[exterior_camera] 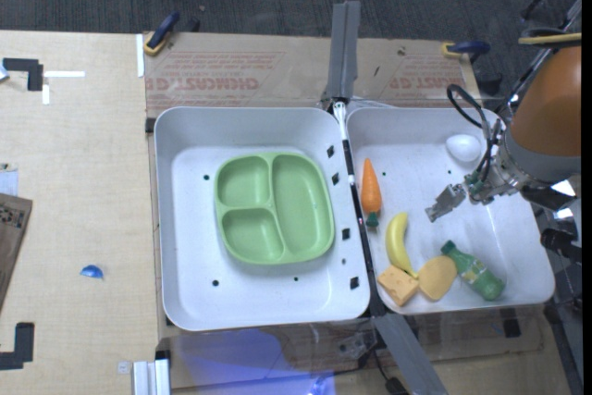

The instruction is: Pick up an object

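The gripper (447,202) is hanging over the open middle of the right bin (407,129), and whether its fingers are spread or closed cannot be told; nothing is showing between them. The carrot (370,186) and banana (397,240) are lying near the bin's left wall, while the cheese wedge (398,286), the yellow piece (437,277) and the green bottle (474,271) are crowding its front edge. A white egg (462,146) is sitting near the back, and the green divided plate (275,207) is occupying the centre of the left bin (185,199).

Single fixed camera, mounted above the surface (74,199), looks down obliquely on both bins (176,227) from moderate distance.
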You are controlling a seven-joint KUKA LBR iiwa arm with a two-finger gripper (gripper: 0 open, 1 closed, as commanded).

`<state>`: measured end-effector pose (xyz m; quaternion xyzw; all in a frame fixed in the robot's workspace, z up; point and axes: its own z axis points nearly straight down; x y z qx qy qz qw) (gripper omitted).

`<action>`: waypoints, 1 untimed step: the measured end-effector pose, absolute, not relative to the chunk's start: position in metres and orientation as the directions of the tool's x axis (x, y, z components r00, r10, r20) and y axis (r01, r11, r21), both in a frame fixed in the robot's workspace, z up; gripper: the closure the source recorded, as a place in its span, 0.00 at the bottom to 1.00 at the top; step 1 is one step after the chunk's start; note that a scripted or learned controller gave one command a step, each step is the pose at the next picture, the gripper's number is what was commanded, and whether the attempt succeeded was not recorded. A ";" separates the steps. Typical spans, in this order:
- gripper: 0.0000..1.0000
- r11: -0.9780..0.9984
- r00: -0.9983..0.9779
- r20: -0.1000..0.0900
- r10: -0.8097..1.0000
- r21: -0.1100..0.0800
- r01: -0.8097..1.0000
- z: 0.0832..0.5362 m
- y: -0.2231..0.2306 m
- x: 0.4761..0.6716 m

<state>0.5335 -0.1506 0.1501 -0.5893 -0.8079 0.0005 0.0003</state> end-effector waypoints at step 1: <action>0.00 0.281 -0.281 -0.001 0.960 0.001 0.960 0.091 -0.186 0.579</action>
